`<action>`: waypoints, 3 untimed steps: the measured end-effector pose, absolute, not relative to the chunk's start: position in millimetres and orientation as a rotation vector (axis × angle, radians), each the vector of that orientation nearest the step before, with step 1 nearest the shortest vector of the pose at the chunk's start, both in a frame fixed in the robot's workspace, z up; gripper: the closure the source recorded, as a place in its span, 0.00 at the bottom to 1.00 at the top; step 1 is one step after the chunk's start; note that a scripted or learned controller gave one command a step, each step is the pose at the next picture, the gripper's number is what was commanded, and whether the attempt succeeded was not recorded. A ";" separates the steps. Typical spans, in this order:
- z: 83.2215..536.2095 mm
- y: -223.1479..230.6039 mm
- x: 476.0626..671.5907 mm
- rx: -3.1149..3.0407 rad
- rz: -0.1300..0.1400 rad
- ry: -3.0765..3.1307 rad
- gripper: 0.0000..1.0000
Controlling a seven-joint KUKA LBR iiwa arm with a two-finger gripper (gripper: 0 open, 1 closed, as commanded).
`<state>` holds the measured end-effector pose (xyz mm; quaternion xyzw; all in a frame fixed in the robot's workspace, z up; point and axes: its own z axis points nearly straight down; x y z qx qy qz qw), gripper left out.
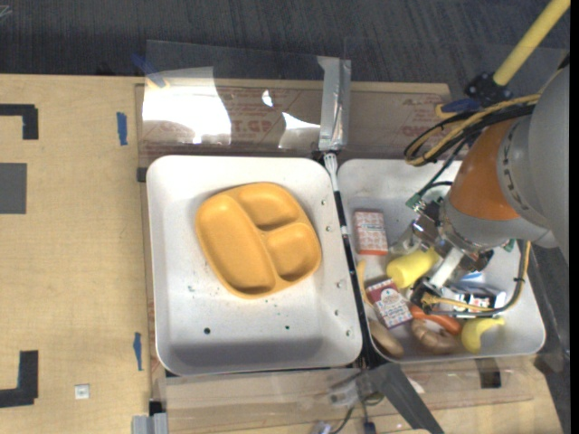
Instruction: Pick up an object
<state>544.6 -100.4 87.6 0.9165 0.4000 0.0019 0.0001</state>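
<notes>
The arm's end effector [432,262] is hovering in the right bin [534,333], its state impossible to tell, just beside a yellow plastic toy [409,268] that is probably light, rigid, slippery; gripping its narrow middle seems safest.

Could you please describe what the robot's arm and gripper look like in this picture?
The grey, rounded metal arm carries a broad orange band above the wrist. Yellow and black cables loop beside it. Below the band sits the dark and silver gripper assembly, with thin green and white wires around it.
</notes>
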 end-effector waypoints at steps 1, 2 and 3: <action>185.7 -71.3 505.6 2.832 0.004 1.360 0.00; 286.9 -81.5 480.5 2.759 0.004 1.498 0.00; 157.8 -109.4 477.7 2.956 -0.010 1.078 0.00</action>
